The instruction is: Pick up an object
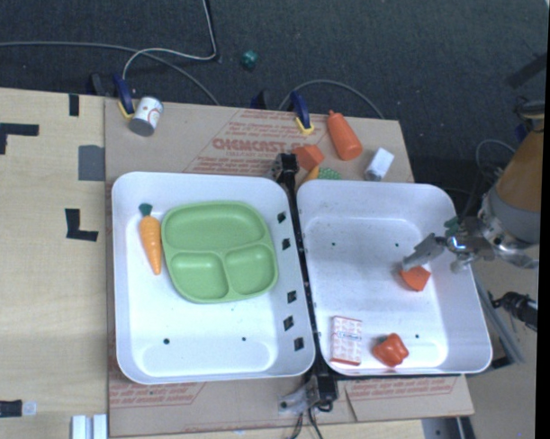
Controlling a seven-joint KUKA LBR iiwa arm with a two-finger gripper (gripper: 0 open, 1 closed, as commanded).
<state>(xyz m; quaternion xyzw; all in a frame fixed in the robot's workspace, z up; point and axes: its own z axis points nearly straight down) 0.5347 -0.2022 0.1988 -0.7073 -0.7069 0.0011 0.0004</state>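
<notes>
In the right bin (383, 218), a small orange-red block (416, 279) lies near the right wall. My gripper (420, 256) reaches in from the right and hangs just above and to the left of that block, close to it; I cannot see any object held in it. A red toy piece (390, 350) and a red-and-white packet (346, 340) lie near the bin's front edge. The left bin (127, 326) holds a green divided plate (222, 251) and a toy carrot (151, 242) beside its left side.
Behind the bins, on the cardboard, lie an orange bottle (344, 135), a white cube (380, 162), an orange piece (310, 157) and a small can (146, 115). A black divider (297, 260) runs between the bins. Cables trail across the dark floor behind.
</notes>
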